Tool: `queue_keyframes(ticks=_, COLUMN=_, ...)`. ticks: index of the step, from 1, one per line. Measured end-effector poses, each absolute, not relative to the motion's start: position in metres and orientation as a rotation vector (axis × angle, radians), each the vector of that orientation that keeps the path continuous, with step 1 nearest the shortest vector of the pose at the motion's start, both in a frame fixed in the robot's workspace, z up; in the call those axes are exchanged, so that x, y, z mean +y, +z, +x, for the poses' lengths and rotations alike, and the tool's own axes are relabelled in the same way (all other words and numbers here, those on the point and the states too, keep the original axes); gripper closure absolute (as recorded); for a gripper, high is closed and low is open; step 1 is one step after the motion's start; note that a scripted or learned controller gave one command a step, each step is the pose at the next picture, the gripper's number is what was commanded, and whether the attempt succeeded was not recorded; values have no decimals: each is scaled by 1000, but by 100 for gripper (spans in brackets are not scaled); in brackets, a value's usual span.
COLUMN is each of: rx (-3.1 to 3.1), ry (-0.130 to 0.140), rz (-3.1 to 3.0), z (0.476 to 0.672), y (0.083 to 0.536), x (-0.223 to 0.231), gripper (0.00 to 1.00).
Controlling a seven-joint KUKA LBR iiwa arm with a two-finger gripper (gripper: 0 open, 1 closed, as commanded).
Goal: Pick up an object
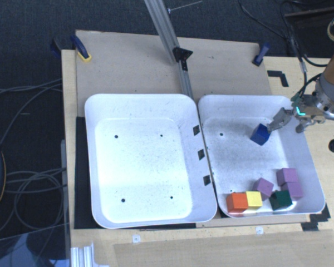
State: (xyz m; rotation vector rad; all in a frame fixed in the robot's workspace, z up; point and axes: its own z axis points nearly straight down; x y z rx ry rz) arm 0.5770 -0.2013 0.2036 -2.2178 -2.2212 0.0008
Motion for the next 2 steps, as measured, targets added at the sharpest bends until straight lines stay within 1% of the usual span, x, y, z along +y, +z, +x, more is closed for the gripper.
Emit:
queue_keyframes(ticks=1, rx=-2220, ry=4, rz=-2215, z=582, y=160, x=-198, gripper=0)
queue_keyframes(ticks=2, rx=-2218, ry=4, rz=-2217, z=581, y=117, x=-198, gripper=0)
